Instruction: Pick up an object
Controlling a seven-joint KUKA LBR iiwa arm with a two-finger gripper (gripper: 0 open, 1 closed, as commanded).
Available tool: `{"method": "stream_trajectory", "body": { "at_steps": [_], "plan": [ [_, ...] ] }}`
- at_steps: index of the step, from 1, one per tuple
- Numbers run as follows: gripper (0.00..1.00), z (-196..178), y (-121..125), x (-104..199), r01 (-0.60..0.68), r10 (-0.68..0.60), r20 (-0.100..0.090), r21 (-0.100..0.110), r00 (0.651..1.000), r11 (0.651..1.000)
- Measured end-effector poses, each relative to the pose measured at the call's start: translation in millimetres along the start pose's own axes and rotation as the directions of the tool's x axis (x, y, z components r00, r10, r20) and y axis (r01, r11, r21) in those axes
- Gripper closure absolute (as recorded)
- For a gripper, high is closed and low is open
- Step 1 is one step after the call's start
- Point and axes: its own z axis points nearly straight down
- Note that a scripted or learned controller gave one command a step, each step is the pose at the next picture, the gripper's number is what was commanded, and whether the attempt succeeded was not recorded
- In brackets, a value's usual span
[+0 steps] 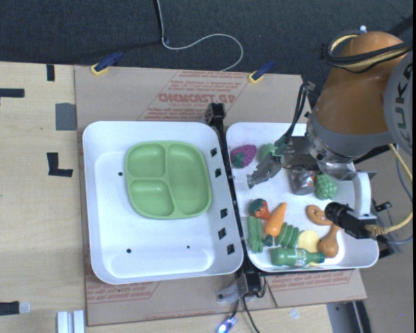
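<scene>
Pincer [263,166] low over right bin [360,259], fingers spread, nothing visibly between them; tips near purple toy [244,154]. Carrot [274,218] and green veg [289,235] lie below; green divided plate [169,179] in left bin [104,186]; cardboard-covered bench [187,96].

We see the arm [360,96] as a bulky rounded shell, its broad orange band glossy on top and grey below it, with part of a dark letter on the grey casing at the right. A yellow cable [343,44] loops over the orange. At the wrist we see a dark metal tool [274,161], grey fingers and thin black cables.
</scene>
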Motion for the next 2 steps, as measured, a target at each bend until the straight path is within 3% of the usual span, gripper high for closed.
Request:
{"method": "stream_trajectory", "body": {
  "at_steps": [1,2],
  "plan": [
    [1.0,-7,2,-2,-0.002,0.002,0.001,0.003,1.0,1.0],
    [1.0,-101,-1,83,0.007,-0.007,-0.002,-0.01,1.0,1.0]
  ]
}}
